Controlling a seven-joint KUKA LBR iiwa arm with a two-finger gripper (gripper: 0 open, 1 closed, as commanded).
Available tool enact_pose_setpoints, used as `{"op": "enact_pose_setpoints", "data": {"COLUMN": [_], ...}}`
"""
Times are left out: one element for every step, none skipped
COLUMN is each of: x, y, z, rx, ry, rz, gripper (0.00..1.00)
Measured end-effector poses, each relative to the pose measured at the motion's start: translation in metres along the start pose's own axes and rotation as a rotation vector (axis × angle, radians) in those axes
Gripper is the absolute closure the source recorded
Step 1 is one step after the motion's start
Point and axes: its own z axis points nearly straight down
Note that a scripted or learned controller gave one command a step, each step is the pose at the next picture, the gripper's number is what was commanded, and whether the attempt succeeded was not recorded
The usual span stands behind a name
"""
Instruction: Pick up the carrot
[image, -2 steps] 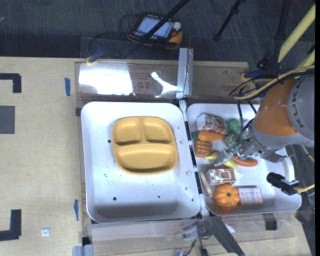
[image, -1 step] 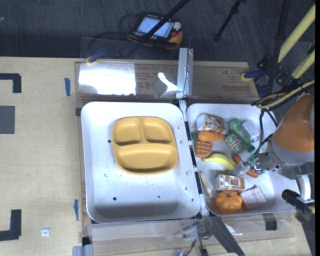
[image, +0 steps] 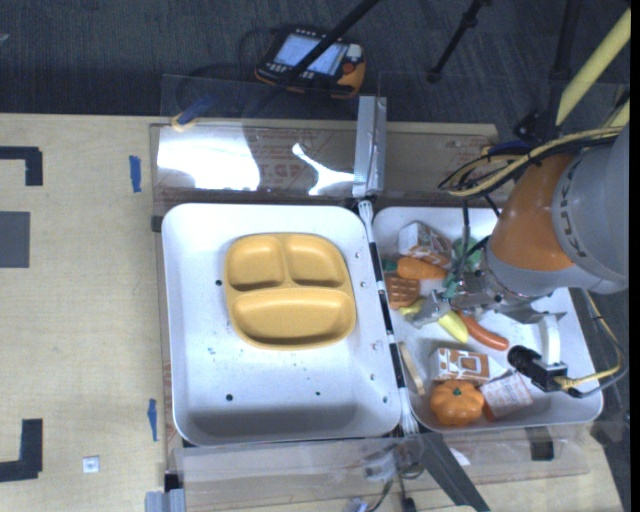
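Reaching in from three o'clock, the grey arm (image: 585, 215) with its orange band hung low over the right bin (image: 585, 400). Its jaws (image: 452, 292) sat in the middle of the toy food, and I could not tell if they were released or clenched. The carrot (image: 421, 268) lay in the right bin near its left wall, just at ten o'clock from the jaws. A yellow piece (image: 453, 325) lay at six o'clock from the jaws, beside a red one (image: 487, 335). A small pumpkin (image: 457, 400) sat near the bin's front wall. The left bin (image: 190, 330) held a yellow tray (image: 290, 290) with three parts. Both bins stood on the table (image: 80, 300).
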Motion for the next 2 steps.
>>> {"op": "enact_pose_setpoints", "data": {"x": [-0.037, -0.055], "y": [0.056, 0.088], "z": [0.001, -0.002], "rx": [0.006, 0.091], "ry": [0.000, 0.025], "rz": [-0.050, -0.211], "gripper": [0.00, 0.00]}}
